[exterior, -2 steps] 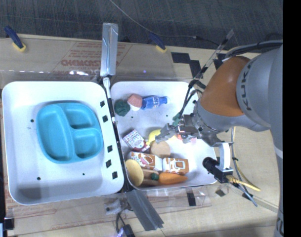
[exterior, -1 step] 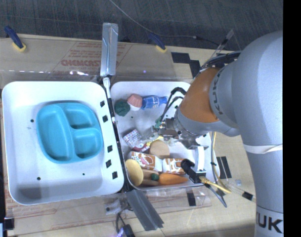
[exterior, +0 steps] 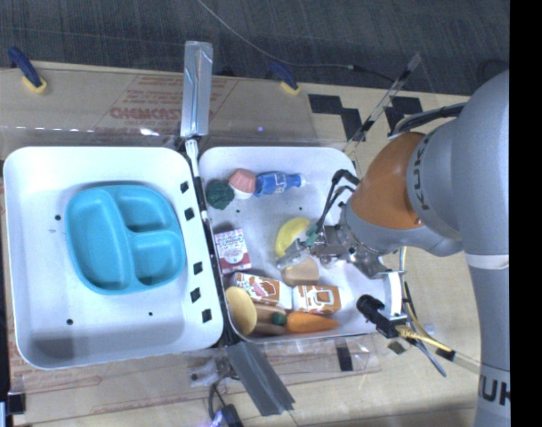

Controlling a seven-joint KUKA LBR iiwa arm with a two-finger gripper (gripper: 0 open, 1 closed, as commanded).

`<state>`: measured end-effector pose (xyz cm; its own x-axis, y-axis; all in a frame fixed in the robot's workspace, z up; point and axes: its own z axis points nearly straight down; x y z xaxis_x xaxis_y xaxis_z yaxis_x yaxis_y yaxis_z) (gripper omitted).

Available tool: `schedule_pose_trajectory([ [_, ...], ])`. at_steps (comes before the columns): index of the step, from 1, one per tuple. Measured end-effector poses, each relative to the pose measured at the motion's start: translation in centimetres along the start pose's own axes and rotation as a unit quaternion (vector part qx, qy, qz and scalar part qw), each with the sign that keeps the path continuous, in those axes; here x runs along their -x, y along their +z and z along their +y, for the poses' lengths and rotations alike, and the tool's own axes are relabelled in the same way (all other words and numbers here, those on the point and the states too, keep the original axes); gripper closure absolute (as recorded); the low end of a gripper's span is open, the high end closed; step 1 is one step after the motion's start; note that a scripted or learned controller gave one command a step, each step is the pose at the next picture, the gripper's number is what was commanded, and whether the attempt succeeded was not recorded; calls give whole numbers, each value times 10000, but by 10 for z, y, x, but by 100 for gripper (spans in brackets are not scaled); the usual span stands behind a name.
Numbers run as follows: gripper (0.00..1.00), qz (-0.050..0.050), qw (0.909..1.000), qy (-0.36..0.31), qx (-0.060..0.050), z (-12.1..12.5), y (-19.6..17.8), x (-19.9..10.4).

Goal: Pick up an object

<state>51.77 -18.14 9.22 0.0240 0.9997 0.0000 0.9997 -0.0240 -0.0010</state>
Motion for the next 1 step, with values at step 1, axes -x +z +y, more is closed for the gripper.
schedule_pose_trajectory([
  [1, 100, 4, 10000, -23, 0, 1, -10, -1],
])
